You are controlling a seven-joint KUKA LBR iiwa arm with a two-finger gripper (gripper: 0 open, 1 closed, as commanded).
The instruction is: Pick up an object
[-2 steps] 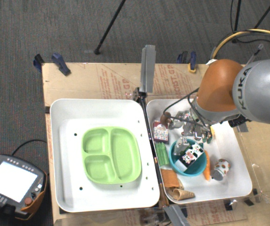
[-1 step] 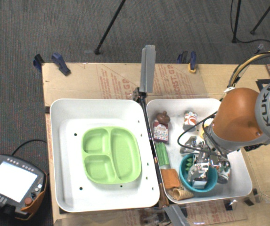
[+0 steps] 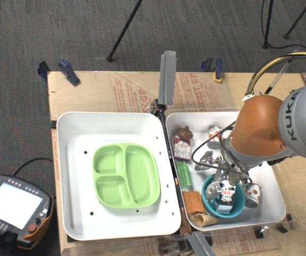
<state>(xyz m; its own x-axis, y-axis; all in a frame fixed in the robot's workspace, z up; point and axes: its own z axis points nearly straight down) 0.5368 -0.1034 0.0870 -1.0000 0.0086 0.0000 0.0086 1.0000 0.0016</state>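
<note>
The arm (image 3: 270,127) reaches in from the right over the right-hand bin (image 3: 270,196), its orange band sitting above the wrist and hiding much of the tooling below. The gripper (image 3: 226,183) hangs low over a teal bowl (image 3: 210,193) near the front of that bin, and its tip sits right at a small black-and-white cow-patterned object (image 3: 226,195) inside the bowl. Whether the fingers are spread or pressed together cannot be told, nor whether they touch the cow-patterned object, since the wrist and cabling cover them. Just beside the bowl on its right lies a small white cup with red spots (image 3: 252,194). To the bowl's left, a green stick-like item (image 3: 183,174) lies along the bin's left wall, with a small carton bearing a purple label (image 3: 182,149) behind it and a brown figure (image 3: 184,133) at the carton's far end. An orange cloth-like piece (image 3: 193,200) and a tan rolled item (image 3: 205,218) rest at the front left corner. The left-hand bin (image 3: 72,137) holds a light green divided plate (image 3: 126,175) with three compartments, lying flat near its middle.
</note>
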